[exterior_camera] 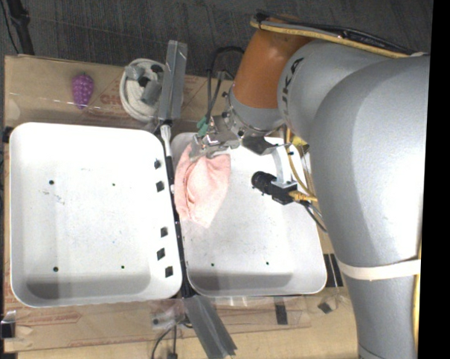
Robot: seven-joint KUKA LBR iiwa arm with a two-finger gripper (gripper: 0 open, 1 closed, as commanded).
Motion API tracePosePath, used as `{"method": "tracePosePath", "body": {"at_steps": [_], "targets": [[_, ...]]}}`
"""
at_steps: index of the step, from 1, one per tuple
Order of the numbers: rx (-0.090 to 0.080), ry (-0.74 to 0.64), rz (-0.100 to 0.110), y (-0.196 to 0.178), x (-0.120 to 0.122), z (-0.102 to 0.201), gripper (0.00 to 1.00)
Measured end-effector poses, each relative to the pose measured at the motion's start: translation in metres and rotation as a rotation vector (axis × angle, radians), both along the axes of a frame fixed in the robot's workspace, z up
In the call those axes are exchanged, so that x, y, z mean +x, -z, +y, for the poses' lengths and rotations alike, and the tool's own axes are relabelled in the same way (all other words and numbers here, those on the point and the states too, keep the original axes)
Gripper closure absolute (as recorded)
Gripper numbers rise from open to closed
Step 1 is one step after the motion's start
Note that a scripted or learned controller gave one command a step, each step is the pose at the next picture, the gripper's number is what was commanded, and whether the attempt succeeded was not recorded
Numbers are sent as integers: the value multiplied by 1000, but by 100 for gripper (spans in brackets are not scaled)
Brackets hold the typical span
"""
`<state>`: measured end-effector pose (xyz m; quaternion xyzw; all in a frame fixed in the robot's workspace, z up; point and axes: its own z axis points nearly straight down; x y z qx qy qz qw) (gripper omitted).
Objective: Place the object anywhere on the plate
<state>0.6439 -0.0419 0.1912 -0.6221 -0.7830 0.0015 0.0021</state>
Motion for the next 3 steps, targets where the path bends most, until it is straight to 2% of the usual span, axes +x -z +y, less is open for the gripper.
{"method": "tracePosePath", "body": {"at_steps": [1,2,3], "targets": [[0,-9,-2,-40,0,1,100],[1,-415,1,-39,3,56,100],[3,-818,1,-42,-2,97,100]]}}
